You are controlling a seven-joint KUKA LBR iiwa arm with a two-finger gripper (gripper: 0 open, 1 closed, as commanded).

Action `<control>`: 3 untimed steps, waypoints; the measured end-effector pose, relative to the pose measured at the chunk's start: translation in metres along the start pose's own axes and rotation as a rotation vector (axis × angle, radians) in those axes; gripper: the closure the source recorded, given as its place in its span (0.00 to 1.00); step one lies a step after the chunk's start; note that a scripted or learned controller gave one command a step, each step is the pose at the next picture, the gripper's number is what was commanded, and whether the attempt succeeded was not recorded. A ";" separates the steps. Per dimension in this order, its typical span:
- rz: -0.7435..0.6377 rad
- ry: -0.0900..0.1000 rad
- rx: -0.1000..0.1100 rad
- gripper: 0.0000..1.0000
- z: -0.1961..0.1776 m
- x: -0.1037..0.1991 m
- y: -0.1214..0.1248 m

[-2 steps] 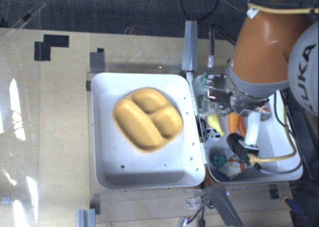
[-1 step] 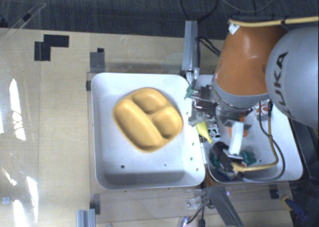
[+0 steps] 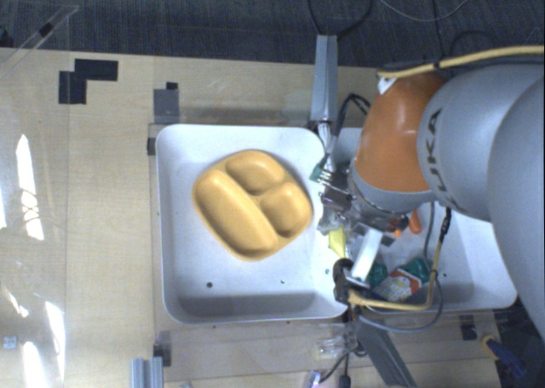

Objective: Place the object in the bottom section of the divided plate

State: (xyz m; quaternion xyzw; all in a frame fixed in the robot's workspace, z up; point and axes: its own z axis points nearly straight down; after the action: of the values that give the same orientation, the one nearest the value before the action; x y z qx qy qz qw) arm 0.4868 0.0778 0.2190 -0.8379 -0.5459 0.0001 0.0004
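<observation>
1. One object to be moved; which one cannot be told. Small things lie in the right bin [image 3: 477,280], mostly hidden under the arm [image 3: 481,139].
2. Packet [image 3: 405,279], near side of the right bin: green, red and white, crinkled. Judged the likeliest candidate. Probably light, soft and slippery; best pinched across its middle, not at an edge.
3. Other scraps beside it: an orange bit [image 3: 415,223] and a yellow bit [image 3: 335,242], too small to name.
4. Gripper [image 3: 345,220]: low over the left edge of the right bin, under the orange band. Whether it is open or closed cannot be told, nor whether it grips anything.
5. Plate [image 3: 253,203]: yellow, smooth, rounded, likely stiff plastic. It lies in the middle of the left bin [image 3: 183,288], turned askew. Three sections, one large at near left, two smaller at far right. All sections bare.
6. Bins: white, shallow, matt, round-cornered, side by side.
7. Bench [image 3: 94,208]: pale wood.
</observation>
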 end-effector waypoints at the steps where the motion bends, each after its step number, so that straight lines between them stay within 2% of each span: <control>1: -0.044 0.002 -0.005 1.00 -0.108 0.027 0.036; 2: -0.124 0.000 0.000 1.00 0.025 0.036 -0.016; 3: 0.233 0.003 -0.004 1.00 -0.120 0.057 0.020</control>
State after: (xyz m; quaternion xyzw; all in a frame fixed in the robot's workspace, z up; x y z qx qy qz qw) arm 0.5284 0.1220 0.3388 -0.8955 -0.4450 -0.0021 -0.0005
